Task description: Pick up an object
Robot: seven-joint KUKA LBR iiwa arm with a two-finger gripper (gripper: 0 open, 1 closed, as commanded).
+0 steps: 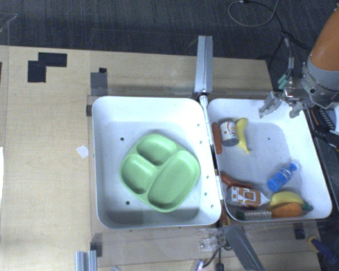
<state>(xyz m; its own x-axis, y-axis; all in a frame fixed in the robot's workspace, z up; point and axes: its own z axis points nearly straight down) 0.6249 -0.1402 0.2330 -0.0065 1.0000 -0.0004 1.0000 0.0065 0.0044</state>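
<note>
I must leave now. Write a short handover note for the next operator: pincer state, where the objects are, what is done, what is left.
Pincer: open, holding nothing, over the far edge of the right bin.
Right bin: small can beside a banana at the far left; blue bottle toward the near right; carton and an orange fruit along the near wall.
Left bin: green divided plate.
Done: nothing picked.
Left: grasp and lift one object.

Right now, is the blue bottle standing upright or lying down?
Lying down: the blue bottle rests on its side on the floor of the right bin, cap pointing up-right.

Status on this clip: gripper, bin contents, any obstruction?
Gripper open, hovering at right bin far edge, holding nothing. Blue bottle, banana, can untouched. Nothing in the way.
</note>
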